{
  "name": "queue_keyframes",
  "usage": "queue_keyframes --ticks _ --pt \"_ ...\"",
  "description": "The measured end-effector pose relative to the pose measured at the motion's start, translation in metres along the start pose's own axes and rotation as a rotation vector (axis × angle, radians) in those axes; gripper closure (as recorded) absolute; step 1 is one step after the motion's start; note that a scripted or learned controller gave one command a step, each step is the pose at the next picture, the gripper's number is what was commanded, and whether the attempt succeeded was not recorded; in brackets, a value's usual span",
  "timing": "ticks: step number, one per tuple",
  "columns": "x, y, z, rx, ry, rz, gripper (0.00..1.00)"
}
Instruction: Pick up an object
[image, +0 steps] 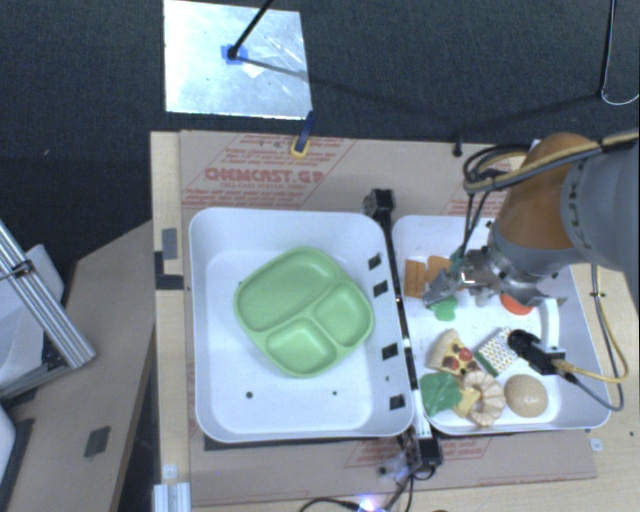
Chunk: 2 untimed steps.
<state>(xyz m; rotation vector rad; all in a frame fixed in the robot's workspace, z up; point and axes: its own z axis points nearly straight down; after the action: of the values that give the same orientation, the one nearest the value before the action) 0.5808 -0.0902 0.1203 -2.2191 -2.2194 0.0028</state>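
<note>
**Toy food packed tight under the arm: a miss or a double pick is likely**

Toy food (470, 375) lies in the bin (575, 415) to the right of the green plate (305, 310), none of it lifted, so the pick is not yet made. The fingers (455, 288) hang low over the end of that heap nearest the plate. The wrist hides their tips, so I cannot tell whether they are open or closed, nor whether anything is between them.

The main risk is crowding. On the side facing the plate, an orange waffle (428, 270) and a small green piece (443, 310) sit close together, right by the tips. A closing grip could catch both, or wedge one against the other and squeeze it out sideways.

A red piece (515, 303) lies on the far side from the plate, half under the wrist. Any descent there may press it down or nudge it along the bin floor.

Further from the plate's back edge, a pizza slice (452, 352), a pretzel (485, 398) and a brown egg (526, 395) touch or nearly touch. The egg looks round and smooth, so I judge it apt to roll or slip from a shallow pinch.

A black cable (590, 375) trails across the bin's corner farthest from the plate and could snag a lifted piece.
</note>
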Motion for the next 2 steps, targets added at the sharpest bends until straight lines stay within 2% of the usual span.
queue_keyframes --ticks 1,2 --pt "0.0 0.0 0.038 -0.001 0.0 0.0 0.0" --pt "0.0 0.001 0.025 -0.006 -0.001 0.0 1.0"
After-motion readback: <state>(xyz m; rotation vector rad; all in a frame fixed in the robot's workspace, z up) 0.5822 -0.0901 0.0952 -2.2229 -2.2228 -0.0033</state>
